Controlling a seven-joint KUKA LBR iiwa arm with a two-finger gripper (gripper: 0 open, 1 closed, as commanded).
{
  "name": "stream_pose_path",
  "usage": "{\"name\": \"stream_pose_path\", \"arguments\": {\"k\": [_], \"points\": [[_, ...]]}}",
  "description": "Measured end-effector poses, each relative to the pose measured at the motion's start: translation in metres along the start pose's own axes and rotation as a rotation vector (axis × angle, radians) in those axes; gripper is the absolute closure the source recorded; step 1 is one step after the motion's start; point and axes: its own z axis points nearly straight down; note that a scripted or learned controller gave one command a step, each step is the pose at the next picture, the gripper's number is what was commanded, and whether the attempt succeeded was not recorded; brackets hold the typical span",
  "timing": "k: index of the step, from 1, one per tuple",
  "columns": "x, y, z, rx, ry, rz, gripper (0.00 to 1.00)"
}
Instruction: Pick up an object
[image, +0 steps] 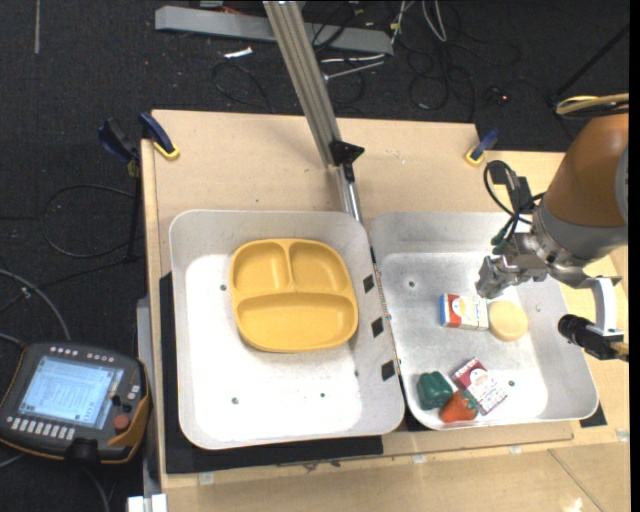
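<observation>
The right bin holds a small white and red carton lying beside a pale yellow round object. Near the bin's front lie a green object, a red object and a red and white packet. My gripper hangs over the right bin, just above and behind the carton and the yellow round object. Nothing shows between its fingers.
The left bin holds a yellow divided plate. A metal pole slants down to the join between the bins. A teach pendant lies on the floor at the left. Clamps sit at the bench's back corners.
</observation>
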Motion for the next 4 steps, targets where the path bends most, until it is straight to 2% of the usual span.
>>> {"name": "stream_pose_path", "arguments": {"k": [1,2,3,4], "points": [[0.000,0.001,-0.023,0.000,0.000,0.000,1.00],[0.053,0.020,-0.037,0.001,0.002,-0.006,1.00],[0.112,0.043,-0.035,0.002,0.003,-0.007,1.00],[0.167,0.050,-0.043,0.003,0.003,-0.006,1.00]]}}
